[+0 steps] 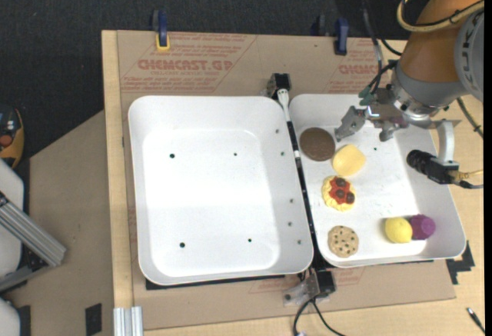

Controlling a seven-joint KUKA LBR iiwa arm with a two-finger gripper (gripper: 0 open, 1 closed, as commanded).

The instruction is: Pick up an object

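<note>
The right bin [442, 196] holds several toy foods: a brown disc [317, 144], a pale yellow lump [349, 160], a yellow tart with red berries [339, 193], a chocolate-chip cookie [343, 241], a yellow ball [398, 230] and a purple piece [422, 227] touching it. My gripper [367, 128] hangs over the bin's far part, just above and right of the brown disc and the yellow lump. Its fingers [347, 125] are spread open with nothing between them.
The left bin [146, 173] lies beside the right one, with a black divider strip [296, 165] between them. Both rest on a cardboard-covered bench [215, 58]. A black cable part [430, 164] sticks out by the right bin's right side.
</note>
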